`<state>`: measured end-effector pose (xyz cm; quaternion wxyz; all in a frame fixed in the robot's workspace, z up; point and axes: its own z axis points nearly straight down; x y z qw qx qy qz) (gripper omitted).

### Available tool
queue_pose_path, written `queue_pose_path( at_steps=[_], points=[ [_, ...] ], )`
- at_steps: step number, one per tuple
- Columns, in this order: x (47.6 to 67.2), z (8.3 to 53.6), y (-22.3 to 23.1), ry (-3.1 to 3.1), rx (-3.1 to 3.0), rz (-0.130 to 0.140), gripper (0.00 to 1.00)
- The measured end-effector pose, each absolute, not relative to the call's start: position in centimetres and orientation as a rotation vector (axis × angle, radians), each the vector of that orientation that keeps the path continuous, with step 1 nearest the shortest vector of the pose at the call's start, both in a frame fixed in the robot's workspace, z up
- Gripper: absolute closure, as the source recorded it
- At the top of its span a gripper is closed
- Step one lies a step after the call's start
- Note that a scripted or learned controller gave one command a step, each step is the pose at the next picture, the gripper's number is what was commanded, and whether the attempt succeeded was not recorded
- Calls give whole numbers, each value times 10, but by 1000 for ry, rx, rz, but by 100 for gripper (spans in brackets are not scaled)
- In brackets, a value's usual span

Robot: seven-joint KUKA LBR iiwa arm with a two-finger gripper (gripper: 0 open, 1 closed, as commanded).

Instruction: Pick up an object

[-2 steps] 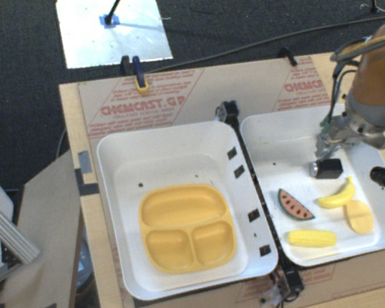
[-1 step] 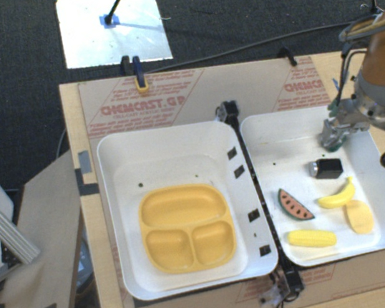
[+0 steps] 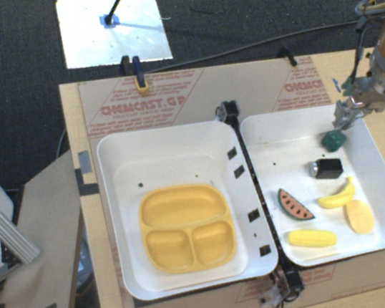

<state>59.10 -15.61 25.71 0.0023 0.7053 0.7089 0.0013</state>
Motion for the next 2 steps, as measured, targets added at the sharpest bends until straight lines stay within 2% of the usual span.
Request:
queue_pose_path(
  at_steps=[1,2],
  points=[
    [592,268,-156,2226,2213,2,100],
    [582,253,-99,2231,2213,1,100]
  ],
)
